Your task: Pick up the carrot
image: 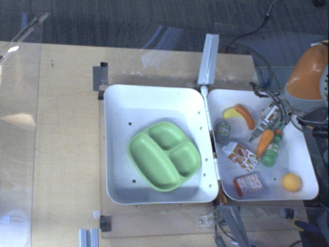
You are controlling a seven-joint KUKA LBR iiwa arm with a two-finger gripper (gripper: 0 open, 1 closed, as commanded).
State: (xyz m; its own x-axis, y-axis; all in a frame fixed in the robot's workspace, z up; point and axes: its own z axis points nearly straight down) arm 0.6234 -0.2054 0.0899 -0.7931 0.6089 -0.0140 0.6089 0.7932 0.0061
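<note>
The claw [263, 122] sits just above the carrot [264, 141]; whether it is spread I cannot tell. Best to pinch mid-length, clear of the green bottle [272, 152].

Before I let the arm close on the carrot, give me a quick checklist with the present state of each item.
1. Carrot located: ok, in the right bin, upper middle.
2. Claw near the carrot: ok, just above its upper end.
3. Claw open or shut: cannot tell.
4. Carrot between the fingers: cannot tell.
5. Room around the carrot: not ok, a green bottle lies right alongside it, and an orange-and-yellow toy lies to its upper left.
6. Drop spot: ok, the green divided plate sits in the left bin.
</note>
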